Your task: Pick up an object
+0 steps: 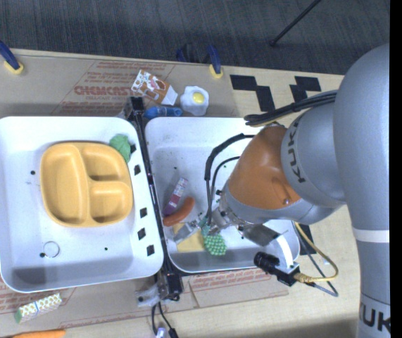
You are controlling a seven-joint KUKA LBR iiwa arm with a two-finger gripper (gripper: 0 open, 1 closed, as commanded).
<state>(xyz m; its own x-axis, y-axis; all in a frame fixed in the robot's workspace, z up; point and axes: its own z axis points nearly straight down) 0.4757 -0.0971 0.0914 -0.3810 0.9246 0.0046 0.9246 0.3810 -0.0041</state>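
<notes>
1. Over the right bin (160, 139), a grey arm with an orange band (260, 174) reaches in from the right and bends down toward the bin's near edge.
2. At the near edge of that bin lies a tight cluster of small things: a green knobbly toy (215, 244), a pale yellow wedge (193, 243) touching it on its left, and an orange-red sausage shape (179, 211) just beyond them toward the bin's middle.
3. The gripper (211, 225) sits directly above this cluster, just beyond the green toy. Its working end is hidden by the wrist, so I cannot tell how it is set, and nothing can be seen held in it.
4. A small clear packet (178, 188) lies nearer the bin's middle, apart from the cluster.
5. The left bin (3, 189) holds a yellow divided tray (86, 182) with a green item (122, 146) at its far right corner. None of this is near the arm.
6. Judgement: the step in hand looks like the descent onto the cluster, most likely the green toy.
7. To do it well, centre on a single item, since the wedge touches the toy and could be nudged or pinched along with it.
8. Keep off the bin's near wall, which is close and could block one side of the grasp.
9. Lift straight up and check that something actually comes with it.
</notes>
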